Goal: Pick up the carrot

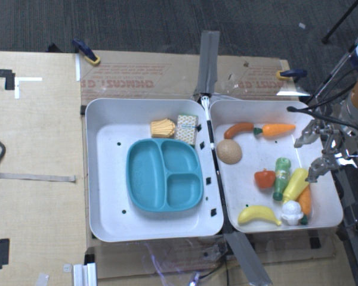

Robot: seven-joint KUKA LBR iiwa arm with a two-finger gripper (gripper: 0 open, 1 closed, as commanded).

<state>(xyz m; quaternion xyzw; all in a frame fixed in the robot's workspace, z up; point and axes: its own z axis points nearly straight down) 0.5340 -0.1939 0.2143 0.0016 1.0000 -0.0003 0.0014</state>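
Carrot (pixel 278 130) near right bin (pixel 329 222) far edge: light, stiff, slick; pinch mid-body. Gripper (pixel 317 154) spread, holding nothing.

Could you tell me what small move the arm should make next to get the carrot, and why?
Probably shift the gripper toward the far wall of the right bin and left, over the carrot. The carrot lies apart from the gripper, beside the sausage, with bare floor around it, so a descent there looks unobstructed.

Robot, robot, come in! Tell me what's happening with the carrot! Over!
Gripper open, hovering at right bin's right edge, holding nothing. Carrot lying near bin's far wall, untouched. Sausage just beside its green end; path otherwise open.
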